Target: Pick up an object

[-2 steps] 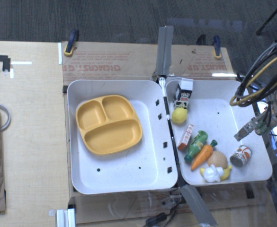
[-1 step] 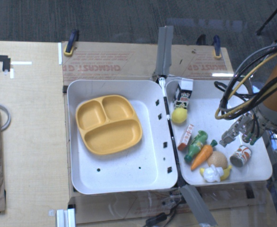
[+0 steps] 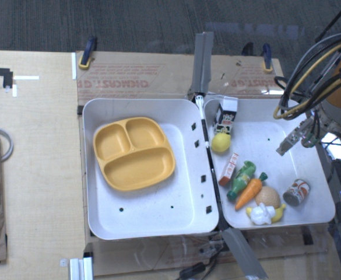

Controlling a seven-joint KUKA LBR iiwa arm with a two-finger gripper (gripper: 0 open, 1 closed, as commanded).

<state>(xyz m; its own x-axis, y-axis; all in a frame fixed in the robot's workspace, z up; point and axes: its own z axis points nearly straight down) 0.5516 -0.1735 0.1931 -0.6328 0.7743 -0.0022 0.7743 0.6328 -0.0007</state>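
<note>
Grey two-finger gripper [image 3: 291, 143] sits at the right side of the frame, over the upper right part of the right shallow white bin [image 3: 257, 127]. Can't tell whether the claw is apart or together, it reads as one slanted grey piece with nothing visibly between the tips.

Right bin contents, all lying on the floor:
- small black-and-white carton [image 3: 225, 118] at upper left corner, yellow lemon-shaped ball [image 3: 220, 143] just below it, touching
- red-and-white flat packet [image 3: 229, 169] lower left, green plastic bottle [image 3: 243, 177] beside it, orange toy carrot [image 3: 249, 193] against the bottle
- tan rounded lump [image 3: 267, 196] next to the carrot, white-and-yellow toy [image 3: 263, 214] at the lower edge
- red-and-white small can [image 3: 296, 192] on its side, lower right, well below the gripper

Left shallow white bin [image 3: 100, 214] holds a yellow three-compartment plastic plate [image 3: 134, 153], upper left of centre, flat.
</note>
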